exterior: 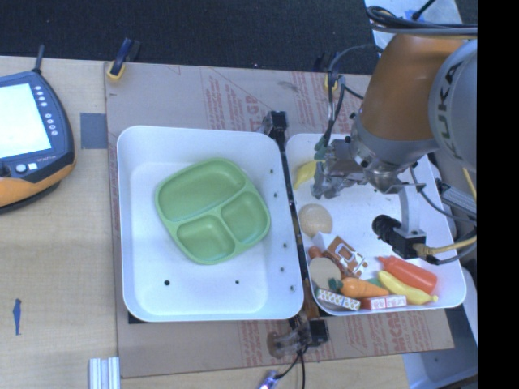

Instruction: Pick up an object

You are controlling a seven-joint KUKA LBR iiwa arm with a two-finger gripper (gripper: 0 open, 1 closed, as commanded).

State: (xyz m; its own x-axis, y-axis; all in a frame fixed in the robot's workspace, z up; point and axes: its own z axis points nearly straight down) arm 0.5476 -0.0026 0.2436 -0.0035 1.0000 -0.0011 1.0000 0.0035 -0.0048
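Handheld pendant (32, 140); perhaps clamp (119, 59)

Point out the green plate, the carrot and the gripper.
green plate (212, 210), camera view, centre divider.
carrot (362, 287), camera view, orange body.
gripper (328, 186), camera view, fingertip end above the right bin.

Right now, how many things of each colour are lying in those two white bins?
Green: 1, the divided plate in the left bin.
Yellow: 2, one by the gripper, one near the front.
Orange or red: 2, carrot and red piece.
Tan: 1, shell shape.
Total: 6 I can tell apart; the small pile has more.
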